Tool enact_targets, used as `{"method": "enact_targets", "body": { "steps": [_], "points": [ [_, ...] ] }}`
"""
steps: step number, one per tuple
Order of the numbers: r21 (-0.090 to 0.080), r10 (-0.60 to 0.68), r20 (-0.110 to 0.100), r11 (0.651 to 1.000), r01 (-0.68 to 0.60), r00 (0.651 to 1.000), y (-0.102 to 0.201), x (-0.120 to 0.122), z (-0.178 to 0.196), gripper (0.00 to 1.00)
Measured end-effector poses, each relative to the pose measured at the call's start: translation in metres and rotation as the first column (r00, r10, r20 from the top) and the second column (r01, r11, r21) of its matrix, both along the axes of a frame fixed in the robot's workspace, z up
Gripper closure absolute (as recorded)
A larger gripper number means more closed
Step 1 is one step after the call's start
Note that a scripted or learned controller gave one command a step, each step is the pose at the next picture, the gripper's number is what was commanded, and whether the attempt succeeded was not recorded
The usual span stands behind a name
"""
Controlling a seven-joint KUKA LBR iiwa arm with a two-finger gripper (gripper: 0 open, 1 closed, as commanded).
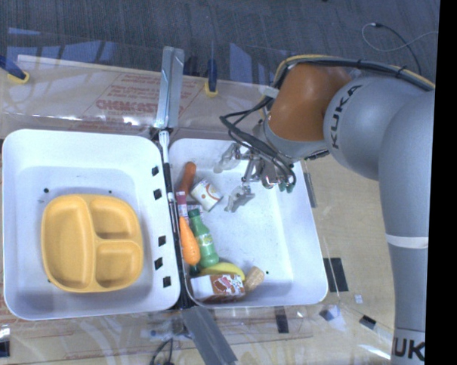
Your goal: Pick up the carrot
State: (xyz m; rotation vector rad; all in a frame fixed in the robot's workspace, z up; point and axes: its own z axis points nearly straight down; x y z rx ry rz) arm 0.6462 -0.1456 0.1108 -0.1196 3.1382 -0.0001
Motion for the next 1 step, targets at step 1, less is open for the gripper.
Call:
{"method": "enact_targets", "body": {
  "steps": [1],
  "points": [
    [-0.001, 0.046, 0.003, 0.999, -0.046, 0.999, -0.0411, 0.0124, 0.0192, 0.0]
  ]
}}
